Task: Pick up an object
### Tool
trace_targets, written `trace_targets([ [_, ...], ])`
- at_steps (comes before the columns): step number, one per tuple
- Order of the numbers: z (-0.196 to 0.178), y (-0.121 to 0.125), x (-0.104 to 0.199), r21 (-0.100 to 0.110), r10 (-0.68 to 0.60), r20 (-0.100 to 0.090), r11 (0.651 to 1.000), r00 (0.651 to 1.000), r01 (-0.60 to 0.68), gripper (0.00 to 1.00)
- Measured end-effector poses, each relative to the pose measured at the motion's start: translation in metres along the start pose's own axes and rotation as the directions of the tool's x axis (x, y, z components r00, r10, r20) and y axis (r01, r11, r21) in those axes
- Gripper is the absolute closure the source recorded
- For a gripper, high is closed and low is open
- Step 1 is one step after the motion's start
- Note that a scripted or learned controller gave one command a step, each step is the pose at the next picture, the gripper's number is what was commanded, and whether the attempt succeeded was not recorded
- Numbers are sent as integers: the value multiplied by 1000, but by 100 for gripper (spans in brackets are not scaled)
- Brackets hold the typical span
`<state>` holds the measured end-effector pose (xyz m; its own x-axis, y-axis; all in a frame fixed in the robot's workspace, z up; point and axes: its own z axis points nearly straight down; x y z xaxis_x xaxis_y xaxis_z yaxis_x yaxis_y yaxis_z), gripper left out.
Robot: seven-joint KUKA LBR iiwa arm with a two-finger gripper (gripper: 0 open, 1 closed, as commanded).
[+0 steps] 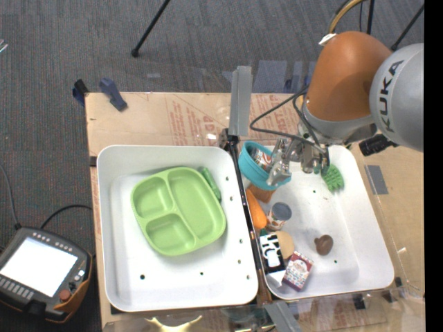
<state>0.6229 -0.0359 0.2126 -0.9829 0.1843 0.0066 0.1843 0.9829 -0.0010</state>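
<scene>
Blue cup (pixel 255 164) sits in the far-left corner of the right bin (pixel 360 254), tipped on its side against the bin wall, mouth toward the right with something printed showing inside. You can treat it as the likely target: the gripper (pixel 282 166) hangs right at its rim, metal fingers (pixel 279 159) pointing down and touching or nearly touching the cup's right edge. How wide the claw stands, and whether it has anything, you cannot tell from this angle; nothing is clearly seen between the fingers.

Just near of the cup lies an orange object (pixel 257 213), hard against the left wall. Beside that, a small can (pixel 280 214). Nearer again: a black-and-white packet (pixel 271 249), a tan round piece (pixel 284 243), a red-and-white carton (pixel 296 271). A brown lump (pixel 323 243) lies alone in the middle of the bin. A green brush (pixel 333 177) sits far, to the right of the gripper.

To do this step well, get one finger inside the cup's mouth and one outside the wall, so you pinch the rim and do not push it. The cup is wedged in the corner, so expect it to slide or roll against the wall; come down straight and close slowly. Mind the orange object just near it.

Left bin (pixel 118 282) holds a green divided tray (pixel 178 210), well apart from the work.
</scene>
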Motion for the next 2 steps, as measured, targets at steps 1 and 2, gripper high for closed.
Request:
trace_targets([
  [1, -4, 1, -2, -2, -1, 8, 1000, 1000, 1, 0],
  [2, 123, -105, 48, -1, 87, 8, 996, 996, -87, 0],
])
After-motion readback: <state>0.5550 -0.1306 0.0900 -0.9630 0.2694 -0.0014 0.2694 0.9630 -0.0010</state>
